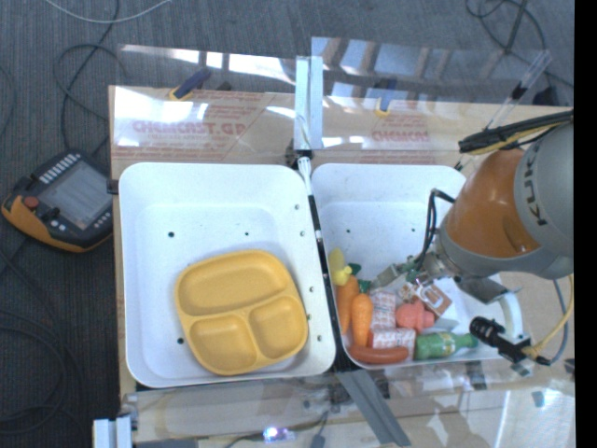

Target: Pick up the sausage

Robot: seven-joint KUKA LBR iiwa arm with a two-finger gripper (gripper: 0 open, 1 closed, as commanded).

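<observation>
Hovering low over the right bin (pixel 373 194), jaws (pixel 422 292) above the toy pile, grip state impossible to tell. Sausage (pixel 378 354) lying flat against the near wall, beside the carrot (pixel 361 314), so hard to reach.

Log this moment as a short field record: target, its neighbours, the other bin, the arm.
target: sausage, lying along the near edge of the right bin
neighbours: two carrots just left of and above it, green bottle to its right, pink toy piece above it
clutter: all toy food is bunched in the right bin's near part
left bin: holds a yellow divided plate
arm: over the right bin's right side, above the pile
tool state: cannot tell
sausage held: not seen between fingers
</observation>
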